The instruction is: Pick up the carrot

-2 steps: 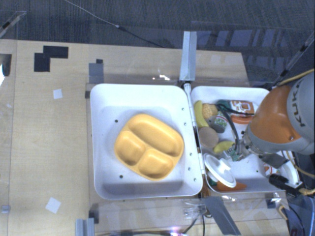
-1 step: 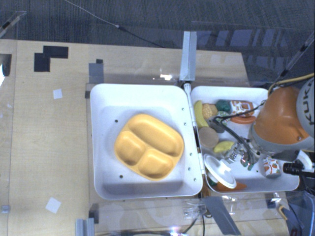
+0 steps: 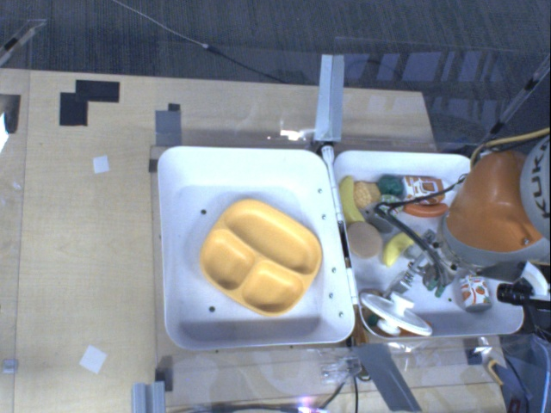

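You are looking down on two white bins side by side on a pale wooden bench (image 3: 77, 256). The left bin (image 3: 185, 188) holds a yellow three-compartment tray (image 3: 258, 255), tilted in the view. The right bin (image 3: 504, 321) is crowded, and the arm (image 3: 495, 209) — grey with a big orange band — reaches in from the right and hides much of it. The gripper (image 3: 411, 278) hangs low over the bin's middle, but its tips blur into cables and clutter, so you cannot tell its state, nor whether anything is in it. The carrot (image 3: 424, 209) appears only as a thin orange-red sliver beside the arm's orange band, mostly covered. Near it lie a yellow corn cob (image 3: 355, 198), a dark green item (image 3: 392, 184), a tan round piece (image 3: 363, 241) and a small yellow piece (image 3: 396, 248). A white-and-orange can (image 3: 473, 294) sits by the arm; a white dish (image 3: 394, 315) rests at the bin's near edge.
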